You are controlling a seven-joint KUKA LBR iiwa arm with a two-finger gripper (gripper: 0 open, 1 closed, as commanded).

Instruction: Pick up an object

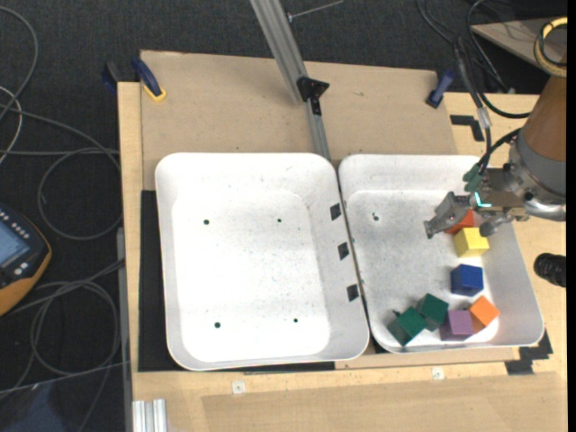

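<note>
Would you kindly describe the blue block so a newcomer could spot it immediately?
Look in the right-hand white bin, along its right side. Below the gripper and the yellow block sits the blue block, alone. It is the only blue one, above the green, purple and orange cluster.

Grey arm (540,165) — orange band, blk cable

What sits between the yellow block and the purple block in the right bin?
The blue block lies between the yellow block and the purple block in the camera view.

Even overhead light, slightly grainy
</note>
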